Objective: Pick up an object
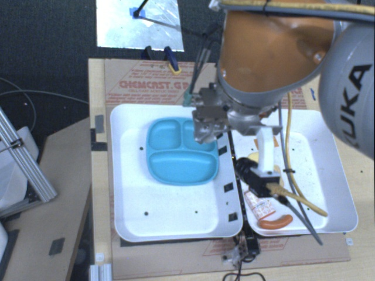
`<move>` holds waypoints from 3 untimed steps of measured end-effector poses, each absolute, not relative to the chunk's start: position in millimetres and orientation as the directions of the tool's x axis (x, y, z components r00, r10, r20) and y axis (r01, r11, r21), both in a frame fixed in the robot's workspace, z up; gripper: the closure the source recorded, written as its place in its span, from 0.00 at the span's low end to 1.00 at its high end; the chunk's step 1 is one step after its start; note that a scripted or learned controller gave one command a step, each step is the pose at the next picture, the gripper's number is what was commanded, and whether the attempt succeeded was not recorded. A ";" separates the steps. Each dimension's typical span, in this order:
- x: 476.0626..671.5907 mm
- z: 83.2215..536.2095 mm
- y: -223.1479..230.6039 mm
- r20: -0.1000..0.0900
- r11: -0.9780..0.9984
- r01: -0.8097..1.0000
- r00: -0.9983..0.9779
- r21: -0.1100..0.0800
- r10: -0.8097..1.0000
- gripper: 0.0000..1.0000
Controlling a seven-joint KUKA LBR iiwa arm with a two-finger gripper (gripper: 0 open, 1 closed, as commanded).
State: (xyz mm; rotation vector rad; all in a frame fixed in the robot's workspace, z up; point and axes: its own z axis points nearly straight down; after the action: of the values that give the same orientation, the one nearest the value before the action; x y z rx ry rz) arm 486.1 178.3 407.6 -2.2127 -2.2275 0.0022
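Observation:
A light blue divided plate (176,157) lies flat in the left bin (170,215), toward its back right. My gripper (203,129) hangs over the plate's back right corner, close to the wall between the two bins, and nothing shows held in it. In the right bin (334,180), an orange sausage (275,221) lies at the front edge. A small white packet with red print (259,204) rests just behind it. A yellow thing (253,157) is mostly hidden by the arm.
Both bins sit on a printed cardboard sheet (146,84). A blue clamp (171,60) and a shiny foil sheet (140,16) lie behind them. An aluminium frame (20,157) stands at the left. The big orange and grey arm (281,40) covers the right bin's back.

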 end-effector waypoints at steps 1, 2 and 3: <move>487.7 363.1 89.7 -0.002 -0.007 1.000 0.007 -0.002 1.000 1.00; 486.7 404.5 138.5 0.003 0.008 1.000 -0.008 0.006 1.000 1.00; 487.4 413.9 136.4 0.003 0.005 1.000 -0.005 0.005 1.000 1.00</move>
State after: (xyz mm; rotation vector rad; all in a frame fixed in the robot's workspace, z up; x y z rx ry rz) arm 487.4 136.4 413.9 -2.2173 -2.2285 -0.0089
